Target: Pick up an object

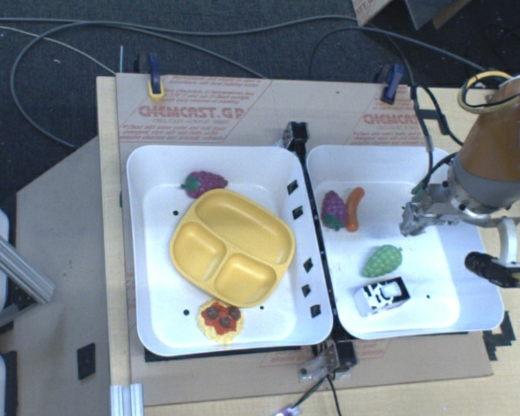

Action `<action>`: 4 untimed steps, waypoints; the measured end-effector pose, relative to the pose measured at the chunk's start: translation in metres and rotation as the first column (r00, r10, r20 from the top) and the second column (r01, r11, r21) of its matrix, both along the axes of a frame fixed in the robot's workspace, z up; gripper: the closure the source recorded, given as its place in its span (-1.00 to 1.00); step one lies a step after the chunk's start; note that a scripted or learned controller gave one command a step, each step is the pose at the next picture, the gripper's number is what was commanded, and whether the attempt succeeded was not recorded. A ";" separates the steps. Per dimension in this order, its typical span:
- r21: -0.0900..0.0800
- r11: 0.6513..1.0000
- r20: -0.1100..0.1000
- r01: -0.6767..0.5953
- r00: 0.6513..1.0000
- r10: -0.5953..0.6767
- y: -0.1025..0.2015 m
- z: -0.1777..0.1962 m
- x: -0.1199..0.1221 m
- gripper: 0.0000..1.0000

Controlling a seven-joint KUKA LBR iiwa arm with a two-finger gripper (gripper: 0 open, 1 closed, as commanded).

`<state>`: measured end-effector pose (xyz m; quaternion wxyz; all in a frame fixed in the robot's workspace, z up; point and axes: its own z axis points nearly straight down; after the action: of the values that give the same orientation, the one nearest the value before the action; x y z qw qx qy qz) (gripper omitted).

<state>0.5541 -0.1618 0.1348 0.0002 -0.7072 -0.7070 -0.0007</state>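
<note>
In the right bin (433,315) lie a purple grape bunch (333,208) and an orange carrot-like piece (354,209) side by side at the left. Nearer the front are a green bumpy fruit (382,260) and a black-and-white block (382,295). My gripper (413,219) hangs over the right bin's middle, right of the carrot piece and above the green fruit. Nothing shows between its fingers.
The left bin (147,258) holds a yellow divided plate (232,246), a purple grape bunch (204,182) behind it and a small pizza toy (220,321) in front. A black divider (308,232) with clips separates the bins. Cables run behind the bench.
</note>
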 end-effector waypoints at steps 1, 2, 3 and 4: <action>-0.003 1.000 0.005 -0.002 1.000 0.002 0.009 0.054 0.007 1.00; -0.002 1.000 0.004 -0.002 1.000 0.002 0.013 0.100 0.002 1.00; -0.002 1.000 0.004 -0.002 1.000 0.002 0.013 0.139 0.003 1.00; 0.001 1.000 -0.001 -0.006 1.000 0.006 0.060 0.140 0.007 1.00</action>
<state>0.5607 -0.1023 0.2745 0.0009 -0.7052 -0.7090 -0.0005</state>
